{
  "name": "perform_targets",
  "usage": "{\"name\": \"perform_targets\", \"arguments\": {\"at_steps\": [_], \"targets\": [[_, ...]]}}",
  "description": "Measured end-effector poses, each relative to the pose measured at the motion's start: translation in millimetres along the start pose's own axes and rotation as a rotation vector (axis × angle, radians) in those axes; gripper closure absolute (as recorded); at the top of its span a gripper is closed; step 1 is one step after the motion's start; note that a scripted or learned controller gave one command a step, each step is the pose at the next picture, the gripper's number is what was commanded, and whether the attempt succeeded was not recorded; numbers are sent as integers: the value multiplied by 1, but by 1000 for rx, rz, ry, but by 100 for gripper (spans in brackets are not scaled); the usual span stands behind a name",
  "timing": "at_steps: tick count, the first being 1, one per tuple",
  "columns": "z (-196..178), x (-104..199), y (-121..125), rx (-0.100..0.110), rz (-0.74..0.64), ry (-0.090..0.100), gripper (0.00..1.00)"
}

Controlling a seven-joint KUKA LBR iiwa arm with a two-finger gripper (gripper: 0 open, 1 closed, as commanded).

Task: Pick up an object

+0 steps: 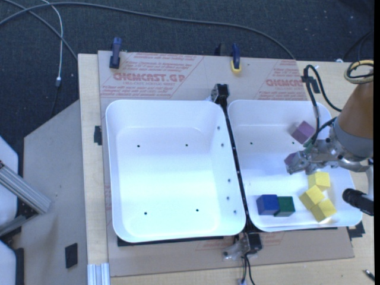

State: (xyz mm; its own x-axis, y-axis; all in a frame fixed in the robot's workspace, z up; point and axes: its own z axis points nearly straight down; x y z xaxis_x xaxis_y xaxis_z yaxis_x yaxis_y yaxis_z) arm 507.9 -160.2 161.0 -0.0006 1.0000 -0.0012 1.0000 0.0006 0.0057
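My gripper (298, 161) hangs low over the right bin (261, 123), toward its right side. A purple block (303, 131) lies just behind it, apart from it. In front of the gripper lie a yellow block (322, 180) and a longer yellow block (316, 204). A blue block (268, 203) and a green block (285, 205) sit side by side near the bin's front wall. I see nothing between the fingers.
The left bin (172, 117) stands beside the right one on a cardboard sheet (178, 76) held by two clamps (116, 51) at the back. Cables (312, 82) trail near the arm at the right edge.
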Motion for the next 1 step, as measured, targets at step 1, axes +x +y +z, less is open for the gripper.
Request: {"name": "perform_targets", "arguments": {"at_steps": [1], "targets": [[-62, 5, 1, 0, 0, 0, 100]]}}
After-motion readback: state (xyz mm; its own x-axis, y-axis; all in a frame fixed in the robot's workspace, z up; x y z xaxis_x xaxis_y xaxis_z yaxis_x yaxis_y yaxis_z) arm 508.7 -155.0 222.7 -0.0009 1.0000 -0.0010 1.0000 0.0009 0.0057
